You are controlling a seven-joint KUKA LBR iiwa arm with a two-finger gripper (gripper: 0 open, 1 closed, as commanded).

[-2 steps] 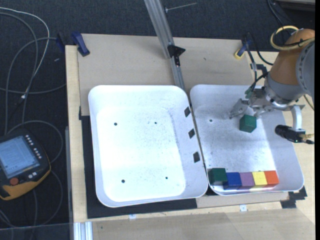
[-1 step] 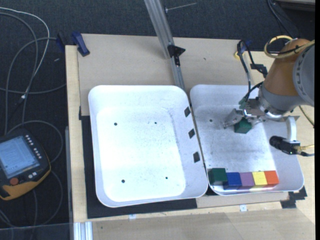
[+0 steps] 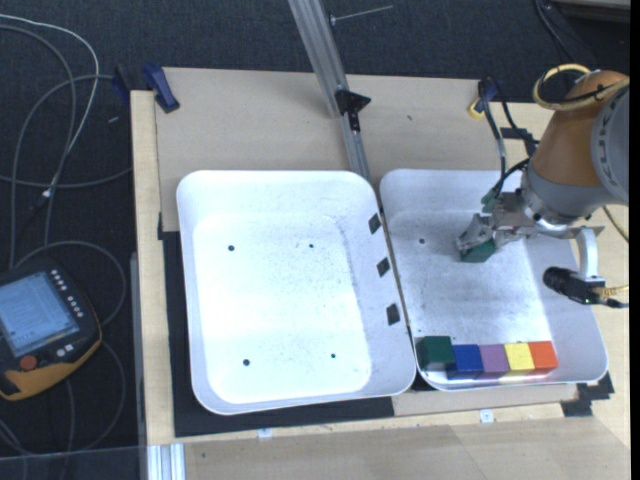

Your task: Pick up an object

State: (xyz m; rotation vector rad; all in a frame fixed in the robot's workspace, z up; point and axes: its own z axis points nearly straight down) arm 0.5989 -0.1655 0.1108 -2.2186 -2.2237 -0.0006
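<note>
The grey claw hangs low over the right white shallow bin, with a small dark-green block seemingly between its tips; whether it grips is unclear. Five coloured cubes line the near wall, likely pushed there, awkward to grasp.

The arm is being cut off by the right edge, so its base is not being shown. The gripper is being seen too small and blurred for finger spacing to be told. A dark green object under it is being partly hidden; its shape is not being resolved. The handheld pendant is being clipped by the left edge, its screen text being unreadable.
</note>
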